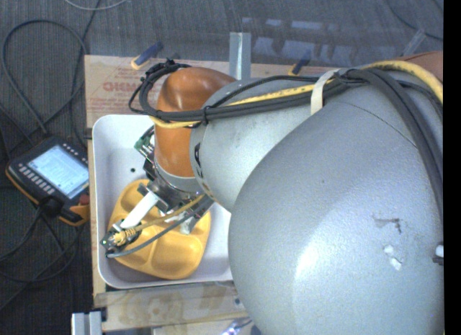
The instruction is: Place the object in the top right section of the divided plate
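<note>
Camera view: arm (324,204) covers most of the bench. Gripper (169,207) hangs low over the yellow plate (166,258) in the left bin (108,139). Open or closed, cannot tell: the wrist hides it. Object's place also cannot be told. It may be in the gripper or under it on the plate, so don't log a hold.

Step in hand, by my read: set-down into the plate's top right section. That section lies under the wrist, by the bin's inner side.

To do it well:
- Centre over that section, clear of the dividing ridges.
- Go down straight and release low so the object can't roll into the next section.
- Keep the cable loop off the plate rim.
- Lift straight up afterwards, no sideways drag.

Risk: the plate is loose in the bin and a nudge would shift it.
</note>
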You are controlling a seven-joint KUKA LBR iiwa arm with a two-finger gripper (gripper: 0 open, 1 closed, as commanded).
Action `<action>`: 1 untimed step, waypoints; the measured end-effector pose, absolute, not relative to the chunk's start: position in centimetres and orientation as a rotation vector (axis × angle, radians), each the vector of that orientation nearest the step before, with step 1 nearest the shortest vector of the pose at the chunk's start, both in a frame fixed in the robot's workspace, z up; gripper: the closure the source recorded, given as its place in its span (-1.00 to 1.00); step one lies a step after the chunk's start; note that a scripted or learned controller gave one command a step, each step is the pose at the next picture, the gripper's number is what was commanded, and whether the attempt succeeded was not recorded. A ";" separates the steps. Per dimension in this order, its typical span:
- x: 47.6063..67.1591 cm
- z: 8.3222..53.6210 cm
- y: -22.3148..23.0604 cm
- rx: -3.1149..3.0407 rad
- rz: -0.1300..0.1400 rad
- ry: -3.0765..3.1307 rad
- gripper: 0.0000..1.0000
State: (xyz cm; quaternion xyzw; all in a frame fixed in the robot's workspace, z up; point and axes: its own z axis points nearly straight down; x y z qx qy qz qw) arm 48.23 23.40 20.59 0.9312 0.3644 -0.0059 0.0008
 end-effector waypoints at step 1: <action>48.2 14.1 23.2 3.015 -0.018 0.877 1.00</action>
